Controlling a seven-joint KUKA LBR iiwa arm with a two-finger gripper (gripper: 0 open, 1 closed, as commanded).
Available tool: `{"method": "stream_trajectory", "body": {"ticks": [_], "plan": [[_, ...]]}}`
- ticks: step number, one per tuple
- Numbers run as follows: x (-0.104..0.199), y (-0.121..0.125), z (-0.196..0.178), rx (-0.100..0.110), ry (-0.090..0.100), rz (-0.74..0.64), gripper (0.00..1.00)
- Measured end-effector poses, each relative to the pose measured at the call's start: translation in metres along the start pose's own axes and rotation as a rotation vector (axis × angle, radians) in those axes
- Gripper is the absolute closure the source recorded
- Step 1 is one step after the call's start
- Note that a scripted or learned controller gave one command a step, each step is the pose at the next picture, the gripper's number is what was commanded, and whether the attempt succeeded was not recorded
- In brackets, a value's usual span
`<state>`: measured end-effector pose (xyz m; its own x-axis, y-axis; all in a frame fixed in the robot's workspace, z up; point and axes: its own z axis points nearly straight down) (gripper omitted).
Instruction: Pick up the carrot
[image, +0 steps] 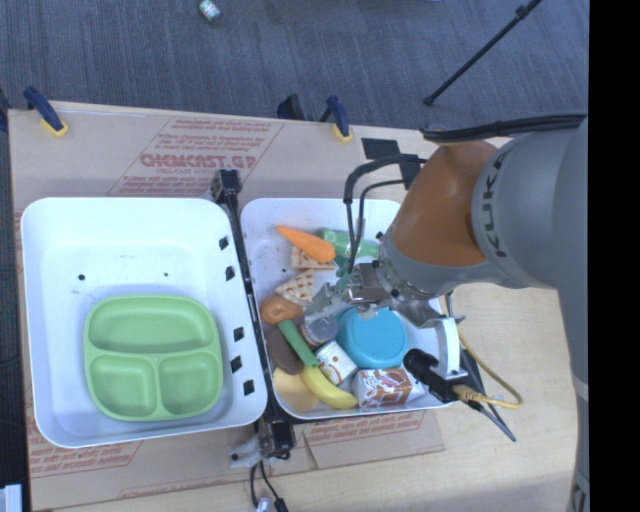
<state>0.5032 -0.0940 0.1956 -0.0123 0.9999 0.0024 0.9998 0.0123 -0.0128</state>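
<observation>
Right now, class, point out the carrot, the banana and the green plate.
carrot (305, 243): camera view, middle of its orange body.
banana (328, 389): camera view, middle of its curve.
green plate (153, 352): camera view, central ridge.

Two white bins, one green plate, one carrot, one banana

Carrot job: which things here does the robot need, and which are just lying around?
Needed:
carrot
gripper

Just lying around:
banana
blue lid
green tray
waffle pieces
small carton
</observation>
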Motion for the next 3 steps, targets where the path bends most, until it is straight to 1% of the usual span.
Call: {"method": "stream_trajectory", "body": {"ticks": [1,2,3], "plan": [[-0.030,0.064,0.019,-0.003,-0.003,-0.076,0.00],[-0.057,0.154,0.074,-0.027,-0.010,-0.157,0.00],[-0.049,0.160,0.080,-0.012,-0.015,-0.004,0.00]]}}
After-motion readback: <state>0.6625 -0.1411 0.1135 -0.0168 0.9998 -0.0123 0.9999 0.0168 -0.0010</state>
